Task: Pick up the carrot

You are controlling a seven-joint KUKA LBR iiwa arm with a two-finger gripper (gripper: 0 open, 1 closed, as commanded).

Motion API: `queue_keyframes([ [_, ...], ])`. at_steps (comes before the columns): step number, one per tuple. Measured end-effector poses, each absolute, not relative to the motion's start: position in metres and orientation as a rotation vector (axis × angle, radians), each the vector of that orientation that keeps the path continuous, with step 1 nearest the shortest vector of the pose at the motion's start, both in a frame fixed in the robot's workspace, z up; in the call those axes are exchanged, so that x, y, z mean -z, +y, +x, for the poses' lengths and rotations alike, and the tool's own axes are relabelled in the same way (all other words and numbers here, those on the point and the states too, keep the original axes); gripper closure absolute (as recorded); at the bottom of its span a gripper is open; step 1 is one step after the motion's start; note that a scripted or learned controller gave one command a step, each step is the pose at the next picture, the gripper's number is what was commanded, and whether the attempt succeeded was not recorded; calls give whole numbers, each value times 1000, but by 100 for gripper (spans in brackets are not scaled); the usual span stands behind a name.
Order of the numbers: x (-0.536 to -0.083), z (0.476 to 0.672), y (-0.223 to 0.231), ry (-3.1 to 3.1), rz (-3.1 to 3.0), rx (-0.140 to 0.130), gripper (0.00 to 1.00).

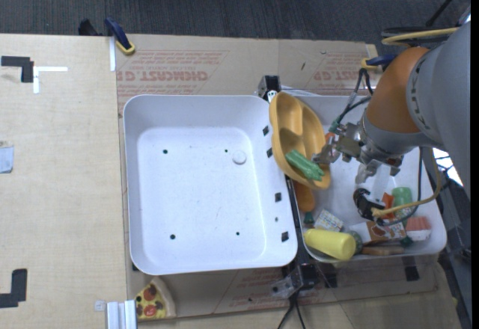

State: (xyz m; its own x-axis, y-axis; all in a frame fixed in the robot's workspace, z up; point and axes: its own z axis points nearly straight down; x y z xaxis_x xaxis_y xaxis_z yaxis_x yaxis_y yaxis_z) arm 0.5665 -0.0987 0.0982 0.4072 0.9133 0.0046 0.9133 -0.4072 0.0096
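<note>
We judge the pick not yet done: our gripper [327, 158] hovers at the right bin's [434, 239] nine o'clock, finger state untellable, carrot [305, 197] just below at six o'clock.

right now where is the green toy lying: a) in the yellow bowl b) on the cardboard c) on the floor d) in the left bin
a: the green toy lies inside the yellow bowl, which leans at the left edge of the right bin.

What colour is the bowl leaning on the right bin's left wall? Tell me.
Yellow-orange bowl, clearest in the camera view.
</note>
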Motion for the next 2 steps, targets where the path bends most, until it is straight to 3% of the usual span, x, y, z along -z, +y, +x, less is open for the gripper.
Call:
queue_keyframes([
  [1,-109,569,-98,1703,2633,-24,100],
  [2,-191,601,28,1612,2701,3,100],
])
